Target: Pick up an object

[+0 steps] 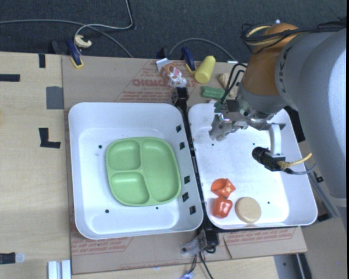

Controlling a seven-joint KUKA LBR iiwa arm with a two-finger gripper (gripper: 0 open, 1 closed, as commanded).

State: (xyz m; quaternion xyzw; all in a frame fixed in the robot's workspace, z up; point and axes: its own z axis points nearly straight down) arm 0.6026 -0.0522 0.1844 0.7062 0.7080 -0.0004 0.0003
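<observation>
The right bin (291, 214) holds two red pieces near its front left: one red piece (223, 186) behind, the other red piece (221, 207) in front. Beside them to the right lies a tan round object (248, 209). My gripper (219, 130) hangs over the back left part of this bin, well behind those three objects and apart from them. Nothing shows between its tips. The grey arm with its orange band (267, 77) covers the bin's back right corner.
The left bin (87, 127) holds a green divided plate (143, 171). Behind the bins lie a yellow object (205, 69), a green object (212, 92) and a small packet (173, 73). A black fitting with a cable (267, 158) hangs over the right bin's middle.
</observation>
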